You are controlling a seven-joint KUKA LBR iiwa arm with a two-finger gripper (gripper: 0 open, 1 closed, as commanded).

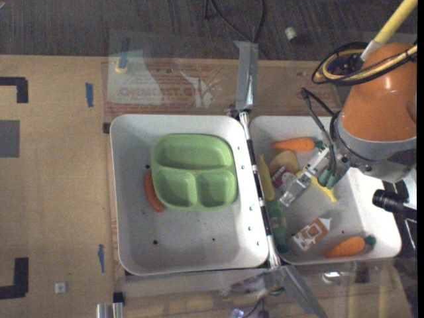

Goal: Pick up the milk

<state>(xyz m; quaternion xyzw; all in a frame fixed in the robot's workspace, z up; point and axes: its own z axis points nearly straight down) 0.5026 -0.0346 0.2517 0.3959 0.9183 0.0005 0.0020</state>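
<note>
The milk (311, 234) is a small white and orange carton lying tilted near the front of the right bin (371, 207). My gripper (296, 185) hangs over the middle of that bin, up and to the left of the carton and apart from it. It is just above a small red and white packet (281, 175). The orange and grey wrist (377, 111) covers the bin's far right corner.
The right bin also holds a carrot (295, 144) at the back, another carrot (348, 246) right of the milk, a yellow strip (265, 177) and a dark green item (278, 225) along the left wall. The left bin (132, 237) holds a green divided plate (194, 171) and an orange-red piece (154, 192).
</note>
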